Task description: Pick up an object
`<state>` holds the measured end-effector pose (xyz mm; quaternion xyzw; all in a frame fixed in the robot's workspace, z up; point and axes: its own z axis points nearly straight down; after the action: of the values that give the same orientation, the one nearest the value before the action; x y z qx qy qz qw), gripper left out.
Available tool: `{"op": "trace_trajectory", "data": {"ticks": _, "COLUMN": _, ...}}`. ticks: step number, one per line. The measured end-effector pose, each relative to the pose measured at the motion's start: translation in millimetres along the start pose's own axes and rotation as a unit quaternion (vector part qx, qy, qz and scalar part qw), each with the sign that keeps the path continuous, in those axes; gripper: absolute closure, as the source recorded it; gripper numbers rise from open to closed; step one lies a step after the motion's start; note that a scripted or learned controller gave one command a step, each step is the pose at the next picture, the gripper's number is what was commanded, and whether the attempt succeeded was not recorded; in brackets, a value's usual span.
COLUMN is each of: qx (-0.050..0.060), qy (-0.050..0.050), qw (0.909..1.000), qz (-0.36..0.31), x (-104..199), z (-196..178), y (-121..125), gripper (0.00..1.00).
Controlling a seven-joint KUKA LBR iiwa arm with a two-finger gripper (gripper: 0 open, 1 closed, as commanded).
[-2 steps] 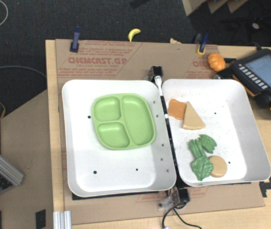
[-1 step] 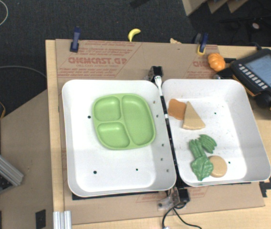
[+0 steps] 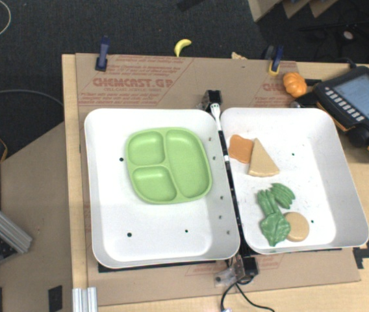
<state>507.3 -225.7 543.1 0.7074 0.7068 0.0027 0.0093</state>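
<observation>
The right white bin (image 3: 321,142) holds several toy food pieces. An orange square slice (image 3: 240,149) lies at its upper left, touching a tan wedge (image 3: 262,160) just to its right. Lower down, a green leafy piece (image 3: 275,203) stretches toward the bin's front, and a round tan cookie (image 3: 296,227) rests against its lower end. In the left white bin (image 3: 106,194) lies a green divided plate (image 3: 168,165) with three compartments.
The bins rest on a cardboard sheet (image 3: 139,80) held by blue clamps (image 3: 102,54). A small orange object (image 3: 294,84) and a black handheld pendant (image 3: 356,103) lie at the back right. A yellow banana-shaped piece (image 3: 182,45) lies behind the cardboard.
</observation>
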Motion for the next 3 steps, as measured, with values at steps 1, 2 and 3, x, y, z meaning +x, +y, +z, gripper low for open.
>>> {"op": "trace_trajectory", "data": {"ticks": 1, "qx": 0.012, "qy": 0.006, "qw": 0.9999, "qz": 0.0, "x": 15.1, "z": 74.1, "y": -30.9, "gripper": 1.0}}
{"op": "trace_trajectory", "data": {"ticks": 2, "qx": 0.013, "qy": 0.007, "qw": 0.9999, "qz": -0.002, "x": 44.8, "z": 157.4, "y": -31.0, "gripper": 1.0}}
{"op": "trace_trajectory", "data": {"ticks": 3, "qx": -0.002, "qy": 0.0, "qw": 1.0, "qz": 0.0, "x": 10.9, "z": 9.4, "y": 0.6, "gripper": 1.0}}
